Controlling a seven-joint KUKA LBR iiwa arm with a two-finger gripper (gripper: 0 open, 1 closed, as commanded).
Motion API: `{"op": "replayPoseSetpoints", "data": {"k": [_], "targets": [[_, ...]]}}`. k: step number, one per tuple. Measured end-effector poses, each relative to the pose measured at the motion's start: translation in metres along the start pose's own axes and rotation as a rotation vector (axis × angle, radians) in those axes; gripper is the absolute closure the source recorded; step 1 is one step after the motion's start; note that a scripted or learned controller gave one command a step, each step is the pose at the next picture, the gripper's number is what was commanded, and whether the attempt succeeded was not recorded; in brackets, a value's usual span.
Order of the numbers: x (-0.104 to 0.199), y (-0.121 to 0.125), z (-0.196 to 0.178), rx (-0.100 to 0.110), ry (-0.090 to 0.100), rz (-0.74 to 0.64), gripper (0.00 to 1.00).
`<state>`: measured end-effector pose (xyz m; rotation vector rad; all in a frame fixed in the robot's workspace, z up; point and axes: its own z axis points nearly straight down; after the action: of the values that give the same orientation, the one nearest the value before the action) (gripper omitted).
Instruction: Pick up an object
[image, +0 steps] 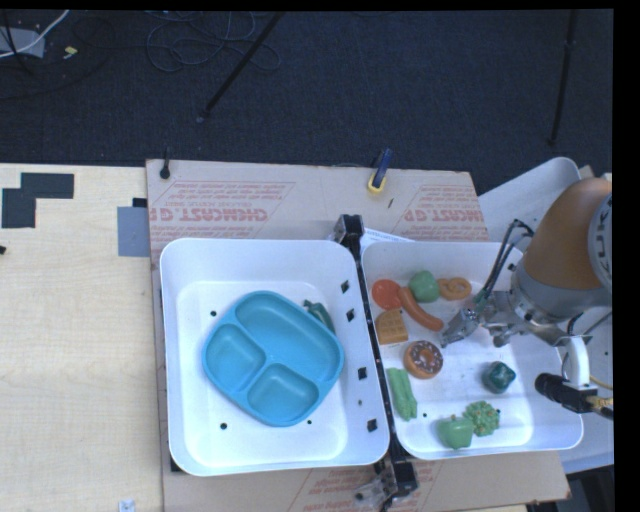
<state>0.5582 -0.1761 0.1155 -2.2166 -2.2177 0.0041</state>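
Several toy foods lie in the right bin (560, 425). At its far side are a red tomato (386, 293), a green pepper (424, 286), an orange slice (455, 288) and a red sausage (422, 312). An orange waffle (391, 326) and a chocolate donut (423, 358) sit near the middle. My gripper (478, 333) hangs low over the bin's centre, open, with bare white floor between its fingers. Its left finger (456, 330) ends just right of the donut and the sausage tip. A dark green piece (498, 377) lies just in front of the gripper.
A green cucumber (402, 392), a green apple (456, 432) and a broccoli piece (483, 417) lie along the right bin's near side. The left bin (185, 300) holds a blue divided plate (272, 357) with a small dark green item (318, 313) at its far edge. A black divider (362, 330) separates the bins.
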Motion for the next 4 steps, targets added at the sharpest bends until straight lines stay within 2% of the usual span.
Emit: {"op": "replayPoseSetpoints", "data": {"k": [1,2,3,4], "targets": [[0.003,0.0,0.029,-0.002,-0.001,0.001,0.0],[0.002,0.0,0.018,-0.003,0.0,0.004,1.0],[-0.005,-0.003,-0.026,-0.007,-0.002,0.01,1.0],[0.004,-0.007,-0.076,-0.008,-0.002,0.0,1.0]]}}
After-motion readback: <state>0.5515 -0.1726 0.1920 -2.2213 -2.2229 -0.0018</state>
